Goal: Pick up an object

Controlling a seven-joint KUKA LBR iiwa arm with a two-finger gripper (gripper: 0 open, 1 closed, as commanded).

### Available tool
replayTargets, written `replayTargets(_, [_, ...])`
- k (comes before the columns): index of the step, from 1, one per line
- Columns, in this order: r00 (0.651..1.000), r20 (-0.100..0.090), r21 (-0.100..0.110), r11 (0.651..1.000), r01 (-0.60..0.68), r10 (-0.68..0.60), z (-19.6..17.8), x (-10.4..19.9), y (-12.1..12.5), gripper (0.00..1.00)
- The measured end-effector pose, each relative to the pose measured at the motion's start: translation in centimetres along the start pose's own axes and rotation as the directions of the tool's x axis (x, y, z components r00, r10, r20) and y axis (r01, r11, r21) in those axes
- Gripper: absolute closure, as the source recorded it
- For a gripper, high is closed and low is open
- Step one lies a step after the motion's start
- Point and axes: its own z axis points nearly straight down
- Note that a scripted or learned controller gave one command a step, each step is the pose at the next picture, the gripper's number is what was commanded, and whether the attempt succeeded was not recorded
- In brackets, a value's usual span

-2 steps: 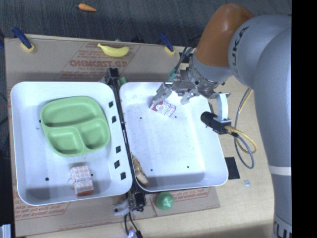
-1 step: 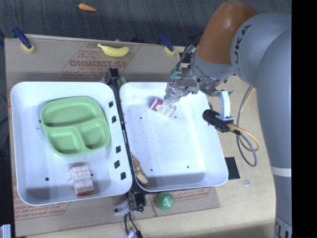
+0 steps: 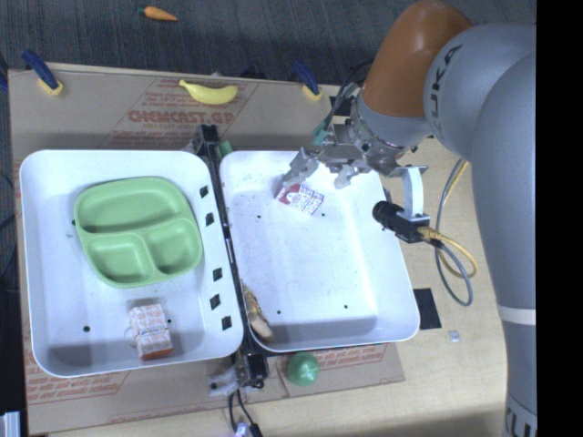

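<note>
The gripper [image 3: 319, 173] hangs with fingers spread apart, gripping nothing; a small red-and-white packet [image 3: 301, 198] lies just below its fingertips.

Arm [image 3: 483, 153]: thick grey casing, rounded orange band [image 3: 410, 53] above wrist, dark lettering beside it. Gripper [image 3: 319, 169]: pale metal fingers. Black fitting [image 3: 396, 217] just behind, yellow cable [image 3: 455, 253] looping from it.

Even, diffuse overhead light; the white bins [image 3: 301, 271] read bright without hard glare. Soft shadows gather along the bins' near walls and beneath the arm [image 3: 474, 71]. Resolution is low and detail soft; the dark floor at top is dim.
</note>
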Motion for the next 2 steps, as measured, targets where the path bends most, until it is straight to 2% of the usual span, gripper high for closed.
replayTargets(1, [1.000,0.001,0.000,1.000,-0.004,0.004,1.1,1.3,-7.8,0.00])
replayTargets(2, [1.000,0.000,-0.002,1.000,-0.003,0.003,1.6,-1.0,-2.1,0.00])
